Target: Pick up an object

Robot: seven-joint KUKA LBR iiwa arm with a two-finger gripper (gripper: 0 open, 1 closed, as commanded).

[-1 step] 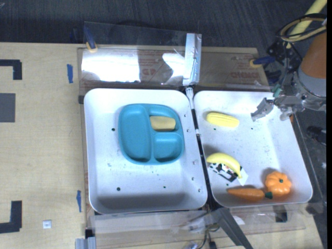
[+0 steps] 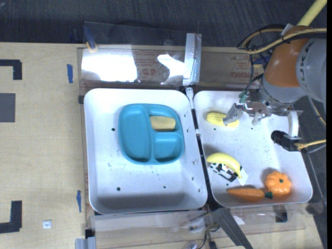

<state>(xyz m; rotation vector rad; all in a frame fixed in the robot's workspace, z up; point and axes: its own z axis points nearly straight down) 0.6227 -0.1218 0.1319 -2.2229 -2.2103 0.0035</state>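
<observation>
Left bin [image 2: 98,154]: blue divided plate [image 2: 150,134] bearing a yellow block [image 2: 163,123]. Right bin [image 2: 301,165]: lemon [image 2: 215,119] touching spread-open gripper [image 2: 244,114], nothing grasped; banana [image 2: 225,163], carrot [image 2: 246,193], pumpkin [image 2: 278,183] lying below. Pick apparently not yet made; closing and lifting remaining.

Divided plate [image 2: 150,134] in left bin [image 2: 98,191] — banana [image 2: 225,164], carrot [image 2: 246,193], pumpkin [image 2: 278,183] in right bin [image 2: 295,162].

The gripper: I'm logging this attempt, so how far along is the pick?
Done: the gripper has reached the right bin, right beside the small yellow object. In hand: nothing visibly between its fingers. Left: the grasp and the lift. The banana, carrot and orange pumpkin lie untouched.
</observation>
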